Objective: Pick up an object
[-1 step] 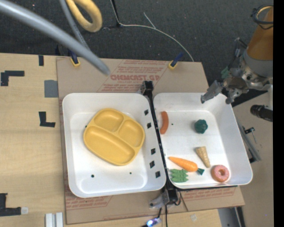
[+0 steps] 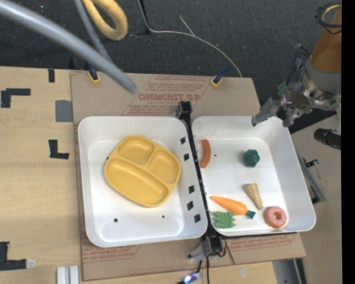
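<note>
The right bin [image 2: 294, 166] holds several toy foods: a red-orange sausage [image 2: 204, 152] by the divider, a dark green lump [image 2: 250, 158], a tan cone [image 2: 254, 195], an orange carrot [image 2: 228, 205] with green leaves [image 2: 223, 219], and a pink donut [image 2: 274, 217]. My gripper [image 2: 273, 118] hangs over the bin's far right corner, above and right of the green lump. Its fingers are spread open with nothing between them.
The left bin [image 2: 89, 183] carries a yellow divided plate [image 2: 143, 170]. A black divider with clips [image 2: 191, 166] runs between the bins. Grey hoses and a yellow loop [image 2: 108, 16] hang over the far left. A cardboard sheet [image 2: 166, 94] lies under both bins.
</note>
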Robot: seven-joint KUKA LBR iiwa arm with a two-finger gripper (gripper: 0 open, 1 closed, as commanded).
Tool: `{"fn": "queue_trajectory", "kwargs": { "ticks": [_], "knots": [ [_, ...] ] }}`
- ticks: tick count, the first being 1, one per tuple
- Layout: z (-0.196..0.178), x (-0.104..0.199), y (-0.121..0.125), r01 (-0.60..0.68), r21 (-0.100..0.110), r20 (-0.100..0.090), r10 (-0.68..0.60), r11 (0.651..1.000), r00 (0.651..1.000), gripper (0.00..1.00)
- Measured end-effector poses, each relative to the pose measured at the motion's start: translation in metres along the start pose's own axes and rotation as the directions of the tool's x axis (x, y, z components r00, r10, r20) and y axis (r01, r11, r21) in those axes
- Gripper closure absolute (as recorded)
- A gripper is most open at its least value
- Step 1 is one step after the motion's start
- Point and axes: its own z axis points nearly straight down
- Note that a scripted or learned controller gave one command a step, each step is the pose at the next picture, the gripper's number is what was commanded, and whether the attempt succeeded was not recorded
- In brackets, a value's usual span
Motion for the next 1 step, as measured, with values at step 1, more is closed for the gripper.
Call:
{"fn": "queue_trajectory", "kwargs": {
  "ticks": [1],
  "knots": [
    [0.0651,-0.0002,0.0,0.0,0.006,-0.001,0.0,1.0,1.0,0.0]
  ]
}}
